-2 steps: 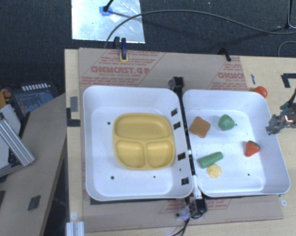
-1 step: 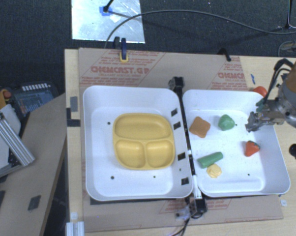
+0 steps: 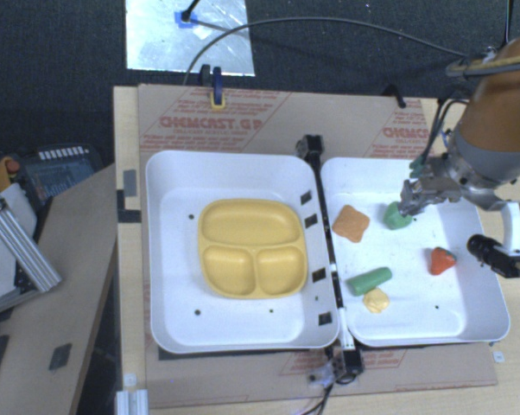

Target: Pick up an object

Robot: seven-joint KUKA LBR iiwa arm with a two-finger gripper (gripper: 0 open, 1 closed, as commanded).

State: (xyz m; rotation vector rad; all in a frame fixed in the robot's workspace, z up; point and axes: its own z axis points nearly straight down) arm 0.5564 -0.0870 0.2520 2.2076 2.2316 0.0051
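In the right bin [image 3: 480,318] lie several toy foods. A round green piece [image 3: 397,217] sits near the bin's middle, and my gripper [image 3: 409,204] hangs right over it, its tips at the piece's upper right side. An orange piece [image 3: 351,224] lies to the left. A green pickle-like piece [image 3: 369,279] and a small yellow piece [image 3: 376,301] rest near the front. A red and orange piece [image 3: 441,260] lies to the right.
The left bin [image 3: 169,318] holds a yellow divided tray [image 3: 250,247]. A black divider clamp [image 3: 312,148] sits between the bins. The grey arm with its orange band [image 3: 500,111] fills the upper right. A black part [image 3: 493,255] juts over the right bin's edge.
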